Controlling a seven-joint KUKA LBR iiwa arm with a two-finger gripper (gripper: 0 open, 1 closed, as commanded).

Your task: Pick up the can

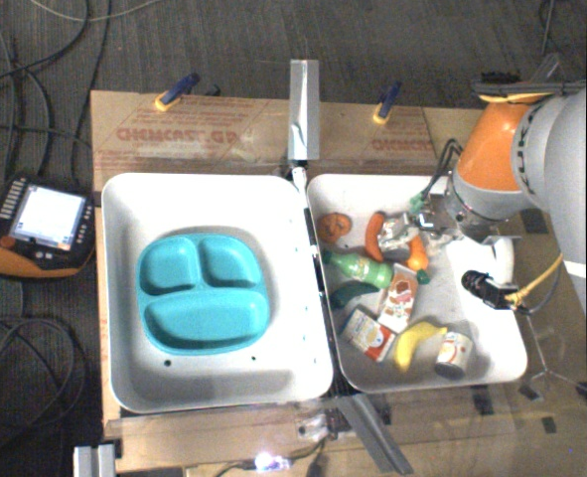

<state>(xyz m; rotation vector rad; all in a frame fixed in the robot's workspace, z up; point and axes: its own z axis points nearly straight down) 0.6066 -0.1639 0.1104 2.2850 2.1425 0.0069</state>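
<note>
The can is small, with a white and red label. It lies in the front right corner of the right bin, just right of a yellow banana. My gripper hangs low over the back middle of that bin, among orange toy foods and well behind and left of the can. Nothing of the can is near it. The grey arm with its orange band comes in from the right.
The right bin also holds a green bottle, two small cartons, an orange piece and a dark green item. A teal divided plate lies in the left bin. A black cable connector hangs over the right bin's right side.
</note>
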